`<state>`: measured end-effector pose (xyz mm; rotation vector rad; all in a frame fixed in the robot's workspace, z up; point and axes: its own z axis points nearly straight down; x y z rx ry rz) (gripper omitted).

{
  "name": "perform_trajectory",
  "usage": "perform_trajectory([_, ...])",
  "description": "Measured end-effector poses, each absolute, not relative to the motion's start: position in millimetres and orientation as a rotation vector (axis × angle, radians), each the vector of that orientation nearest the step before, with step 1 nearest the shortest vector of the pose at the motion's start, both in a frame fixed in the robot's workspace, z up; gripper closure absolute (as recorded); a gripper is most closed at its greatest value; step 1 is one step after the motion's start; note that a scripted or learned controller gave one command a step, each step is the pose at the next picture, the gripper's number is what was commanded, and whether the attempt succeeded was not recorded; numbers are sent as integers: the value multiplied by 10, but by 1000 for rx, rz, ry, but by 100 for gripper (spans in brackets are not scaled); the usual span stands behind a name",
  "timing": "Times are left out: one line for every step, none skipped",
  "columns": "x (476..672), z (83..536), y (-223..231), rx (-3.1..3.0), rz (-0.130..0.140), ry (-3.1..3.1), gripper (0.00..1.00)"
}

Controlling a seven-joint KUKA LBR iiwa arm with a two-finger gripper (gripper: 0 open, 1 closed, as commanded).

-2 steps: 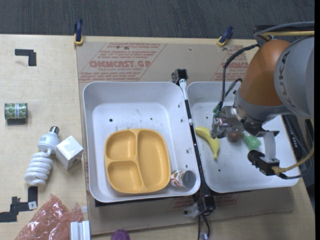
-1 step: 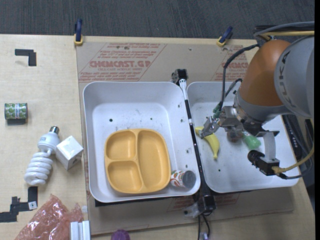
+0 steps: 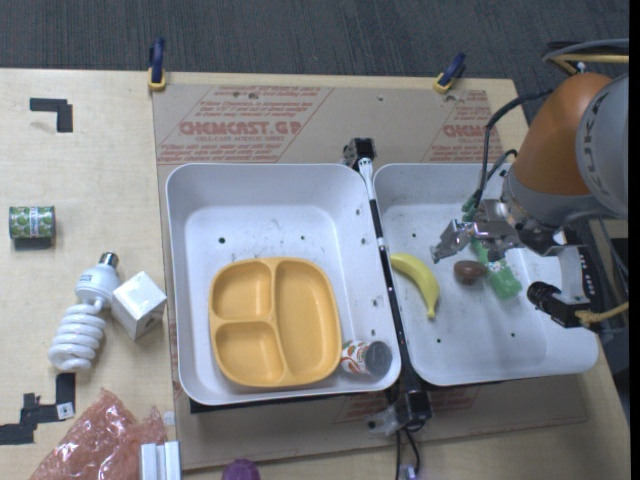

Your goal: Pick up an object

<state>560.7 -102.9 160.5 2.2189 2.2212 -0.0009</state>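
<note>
On the bench's left side, outside the bins, lie a small green can [image 3: 32, 223], a spiral light bulb [image 3: 83, 313] and a white cube [image 3: 139, 303], with a red mesh bag [image 3: 95, 436] at the near-left corner. The left bin [image 3: 190, 203] holds a yellow divided plate [image 3: 274, 321] toward its near edge, and a small tipped container with a grey lid [image 3: 366, 358] sits in its near-right corner, just beside the plate. In the right bin [image 3: 420, 183] the banana [image 3: 421, 281] lies near the left wall, about midway along it; its long axis runs on a slant from the far-left to the near-right, the curve bulging toward the bin's far-right and the thin stem end pointing at the near edge. I judge it light, soft enough to bruise under a hard pinch and smooth-skinned, so a gentle grip across the thick middle, square to the long axis, looks best. To its right, a small brown rounded object [image 3: 468, 270] lies touching a green object [image 3: 502, 276]; both look light, and the brown one may roll away. The gripper [image 3: 468, 236] hangs over the bin's middle, just beyond the brown object; its fingers appear spread with nothing visibly between them, though the view is too coarse to be certain.
</note>
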Motion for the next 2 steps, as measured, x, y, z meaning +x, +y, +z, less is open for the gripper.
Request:
perform_trajectory([5336, 923, -987, 2223, -1, 2220, 0])
perform_trajectory([5343, 1022, -993, 2221, 0, 2220, 100])
